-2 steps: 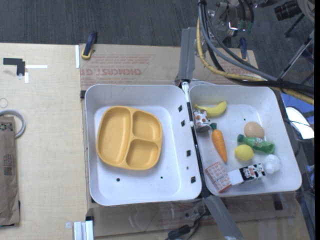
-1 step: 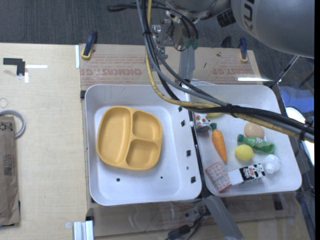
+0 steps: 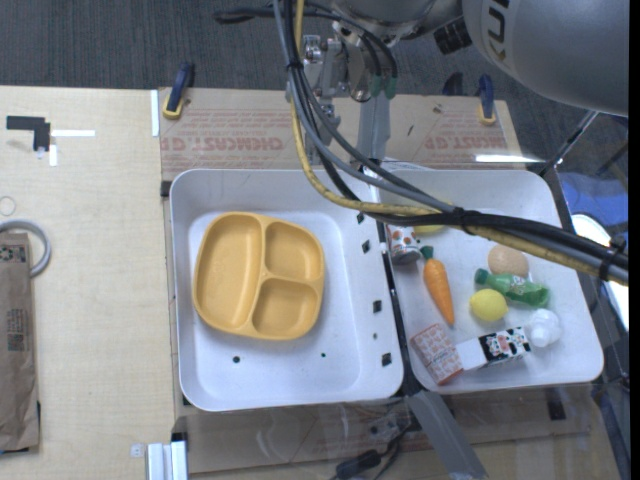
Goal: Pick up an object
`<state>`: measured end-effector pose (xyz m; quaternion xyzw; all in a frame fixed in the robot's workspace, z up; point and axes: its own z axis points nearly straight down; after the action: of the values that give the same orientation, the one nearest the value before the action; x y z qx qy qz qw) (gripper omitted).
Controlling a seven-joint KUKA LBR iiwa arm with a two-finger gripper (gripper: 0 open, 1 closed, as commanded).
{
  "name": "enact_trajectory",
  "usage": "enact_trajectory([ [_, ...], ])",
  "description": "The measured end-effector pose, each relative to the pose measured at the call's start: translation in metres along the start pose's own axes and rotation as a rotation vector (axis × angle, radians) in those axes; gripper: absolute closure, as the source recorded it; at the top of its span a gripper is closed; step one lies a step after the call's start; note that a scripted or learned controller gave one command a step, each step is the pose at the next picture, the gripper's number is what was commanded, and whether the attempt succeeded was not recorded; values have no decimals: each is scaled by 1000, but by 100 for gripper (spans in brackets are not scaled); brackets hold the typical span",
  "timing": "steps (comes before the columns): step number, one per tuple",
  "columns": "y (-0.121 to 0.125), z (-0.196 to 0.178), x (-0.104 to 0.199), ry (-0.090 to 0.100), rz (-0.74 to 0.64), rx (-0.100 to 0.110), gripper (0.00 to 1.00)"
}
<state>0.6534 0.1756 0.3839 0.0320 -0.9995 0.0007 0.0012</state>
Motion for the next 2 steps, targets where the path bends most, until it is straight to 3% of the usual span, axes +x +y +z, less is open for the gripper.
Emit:
enact_trajectory([
  [1,30,150,-9,-1,-120,0,0],
  [2,-40,196,82,-1,-542,-2,0],
])
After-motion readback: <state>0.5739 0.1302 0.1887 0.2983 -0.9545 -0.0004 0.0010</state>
